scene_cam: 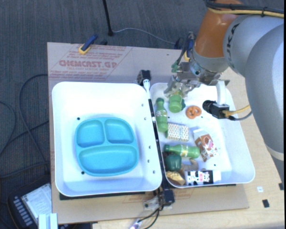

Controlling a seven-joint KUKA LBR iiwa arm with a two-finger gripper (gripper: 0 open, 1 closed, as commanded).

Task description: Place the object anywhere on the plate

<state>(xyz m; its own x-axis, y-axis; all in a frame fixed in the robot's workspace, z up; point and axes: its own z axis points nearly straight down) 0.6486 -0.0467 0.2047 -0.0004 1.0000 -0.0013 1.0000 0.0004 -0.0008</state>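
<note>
— Where's the gripper (pixel 180 87) right now?

— Down in the right bin (pixel 238 142), at its far end, well to the right of the blue plate (pixel 106 145). It sits just above a small green object (pixel 175 102), which looks like what it's after.

— Has it got hold of it?

— I can't tell. The tips hang right at the top of that green piece, but the view doesn't show whether they're apart or clamped on it. It seems to rest among the clutter, just right of a green bottle (pixel 160 114) and left of an orange pretzel-shaped toy (pixel 193 111).

— And the plate?

— Sitting in the left bin (pixel 66 99), all three compartments bare and blue. Nothing delivered.

— So how far along?

— Early, I'd say. At best it's at the pick. The lift, the carry leftward over the divider to the plate, and the drop all remain.
</note>
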